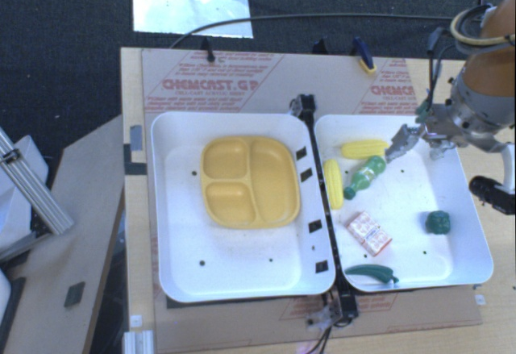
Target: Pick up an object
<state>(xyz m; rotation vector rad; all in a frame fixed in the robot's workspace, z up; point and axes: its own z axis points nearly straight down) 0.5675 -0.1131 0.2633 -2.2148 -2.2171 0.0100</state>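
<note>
Camera view: jaws' state unclear, above corn cob [364, 149], green bottle [364, 176] just beside.

White bins [173, 183]; yellow sectioned plate [248, 181] left of centre; yellow corn cobs [364, 149]; green bottle [364, 177]; red-and-white patterned packet [368, 232]; dark green ball [438, 222]; green pepper [371, 272] at lower right.

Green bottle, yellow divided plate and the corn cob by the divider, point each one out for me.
Green bottle [365, 176], camera view, mid body.
Yellow divided plate [249, 183], camera view, central ridge.
Corn cob [332, 183], camera view, middle of cob.
</note>
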